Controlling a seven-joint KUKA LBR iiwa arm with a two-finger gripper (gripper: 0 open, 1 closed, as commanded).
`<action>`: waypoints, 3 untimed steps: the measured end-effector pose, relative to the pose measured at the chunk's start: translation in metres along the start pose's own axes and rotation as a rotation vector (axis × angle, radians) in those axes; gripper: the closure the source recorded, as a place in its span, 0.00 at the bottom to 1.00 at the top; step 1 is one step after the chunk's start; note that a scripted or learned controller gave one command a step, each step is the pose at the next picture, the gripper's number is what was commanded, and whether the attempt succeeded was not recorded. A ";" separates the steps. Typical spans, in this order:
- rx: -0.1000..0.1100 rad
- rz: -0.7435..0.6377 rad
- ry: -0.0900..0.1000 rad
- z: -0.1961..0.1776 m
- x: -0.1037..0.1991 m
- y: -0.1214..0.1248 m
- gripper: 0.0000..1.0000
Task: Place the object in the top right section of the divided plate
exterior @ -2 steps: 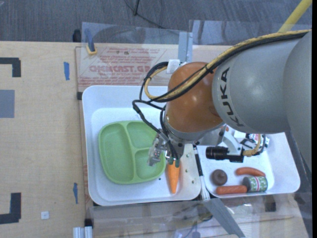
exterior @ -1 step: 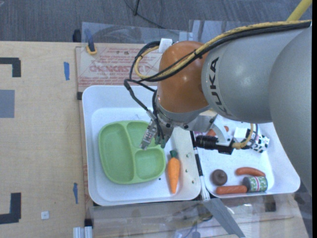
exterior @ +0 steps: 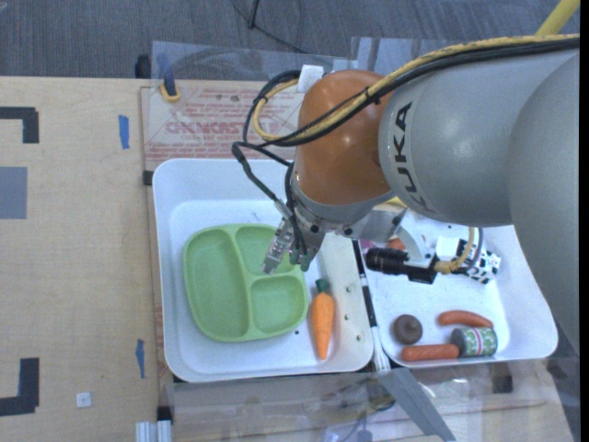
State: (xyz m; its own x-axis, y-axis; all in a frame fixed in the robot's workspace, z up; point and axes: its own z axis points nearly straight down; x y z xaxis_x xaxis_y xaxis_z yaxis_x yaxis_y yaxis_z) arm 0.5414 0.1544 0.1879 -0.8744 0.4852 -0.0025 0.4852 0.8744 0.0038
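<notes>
Green divided plate [exterior: 241,285] lies in the left bin [exterior: 175,201]; my gripper [exterior: 283,250] hangs over its top right section, at about two o'clock from the plate's middle. I cannot tell how it is set. At four o'clock, just off the plate's rim, a toy carrot [exterior: 321,324] lies on the bin floor.

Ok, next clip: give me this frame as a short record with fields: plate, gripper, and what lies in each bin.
plate: green divided plate in the left bin, nothing seen in its sections
gripper: gripper over the plate's top right section
left bin extras: toy carrot beside the plate's right edge
right bin: brown round piece, two red sausages, green can, black and white item
</notes>
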 end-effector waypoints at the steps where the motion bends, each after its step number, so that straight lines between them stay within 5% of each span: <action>1: 0.001 -0.586 0.004 -0.014 0.030 0.012 1.00; 2: -0.001 -0.782 0.000 0.013 -0.008 0.045 1.00; 3: -0.003 -1.468 0.000 -0.053 -0.004 0.007 1.00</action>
State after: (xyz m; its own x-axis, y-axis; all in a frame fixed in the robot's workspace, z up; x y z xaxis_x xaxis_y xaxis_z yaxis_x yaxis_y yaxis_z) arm 0.5482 0.1581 0.2413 -0.5721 -0.8201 -0.0061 -0.8202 0.5721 -0.0001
